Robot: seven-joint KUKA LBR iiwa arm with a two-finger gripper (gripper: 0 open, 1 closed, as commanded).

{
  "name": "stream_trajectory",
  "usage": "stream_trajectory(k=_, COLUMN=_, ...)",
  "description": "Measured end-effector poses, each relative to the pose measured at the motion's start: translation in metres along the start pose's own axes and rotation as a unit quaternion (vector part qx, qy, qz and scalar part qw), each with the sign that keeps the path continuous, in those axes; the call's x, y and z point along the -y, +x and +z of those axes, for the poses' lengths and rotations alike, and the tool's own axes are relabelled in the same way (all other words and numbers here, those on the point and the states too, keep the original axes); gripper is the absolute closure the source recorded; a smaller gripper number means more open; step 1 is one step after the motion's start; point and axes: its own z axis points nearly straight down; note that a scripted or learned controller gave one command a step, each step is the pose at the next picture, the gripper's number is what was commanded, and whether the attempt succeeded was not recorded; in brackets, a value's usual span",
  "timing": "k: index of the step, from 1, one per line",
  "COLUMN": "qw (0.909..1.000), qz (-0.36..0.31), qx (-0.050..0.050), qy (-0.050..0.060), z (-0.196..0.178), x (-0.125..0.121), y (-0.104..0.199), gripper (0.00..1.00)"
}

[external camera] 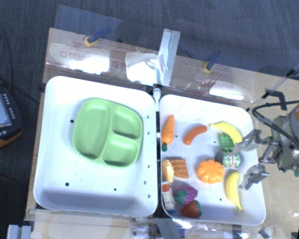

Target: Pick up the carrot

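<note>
The carrot (168,129) is orange with a green stub at its near end. It lies lengthwise against the left wall of the right bin (251,214), close to the divider. My gripper (251,158) hovers at the right side of that bin, far to the right of the carrot. Its two fingers stand spread apart, so it is open with nothing held between them. A small can (231,159) lies just left of the fingertips.
The right bin also holds an orange sausage (195,133), two bananas (228,129) (232,190), a pumpkin (210,171), a waffle (176,167), grapes (185,195) and a strawberry (191,208). A green divided plate (108,131) sits in the left bin (52,185).
</note>
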Motion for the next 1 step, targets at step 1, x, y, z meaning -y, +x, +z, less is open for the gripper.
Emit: stream_trajectory(k=1, qw=1.0, qz=-0.005, qx=-0.007, qy=-0.002, z=0.133, x=-0.0222, y=0.0057, gripper=0.0)
